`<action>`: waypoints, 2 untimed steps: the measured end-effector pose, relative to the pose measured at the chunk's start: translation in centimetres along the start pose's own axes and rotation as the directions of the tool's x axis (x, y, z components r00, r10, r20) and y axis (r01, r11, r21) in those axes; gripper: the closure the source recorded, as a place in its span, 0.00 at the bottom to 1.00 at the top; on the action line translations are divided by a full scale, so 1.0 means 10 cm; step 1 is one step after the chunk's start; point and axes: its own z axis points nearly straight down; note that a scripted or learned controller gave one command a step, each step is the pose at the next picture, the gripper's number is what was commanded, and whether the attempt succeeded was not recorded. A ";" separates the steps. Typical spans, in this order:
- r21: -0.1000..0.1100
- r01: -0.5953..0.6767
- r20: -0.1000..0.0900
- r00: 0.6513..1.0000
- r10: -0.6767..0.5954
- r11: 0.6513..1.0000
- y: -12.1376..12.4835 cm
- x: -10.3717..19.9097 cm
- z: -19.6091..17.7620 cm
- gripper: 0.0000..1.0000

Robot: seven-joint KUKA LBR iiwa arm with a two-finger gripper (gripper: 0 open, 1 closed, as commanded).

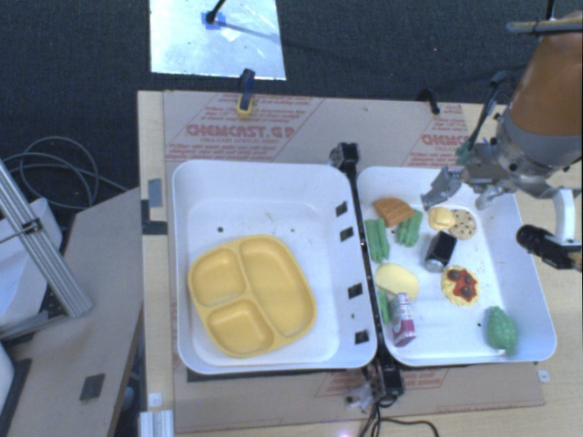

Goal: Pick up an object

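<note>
From the camera view, the pick looks not yet made: every toy lies loose in the right bin (528, 271), and the yellow divided plate (250, 294) sits alone in the left bin (196, 185). The gripper (455, 188) hangs over the right bin's far edge; whether it is spread or pressed together I cannot tell, the metal there being a blur. Nearest, just below it, lie the small yellow piece (441, 218) and the cookie (464, 224); the orange piece (393, 209) lies to its left.
</note>
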 end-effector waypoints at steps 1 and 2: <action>0.013 -0.007 -0.001 1.000 0.007 1.000 -0.51 -0.34 1.05 0.00; -0.008 -0.003 0.004 1.000 0.003 1.000 0.07 -0.76 0.75 0.00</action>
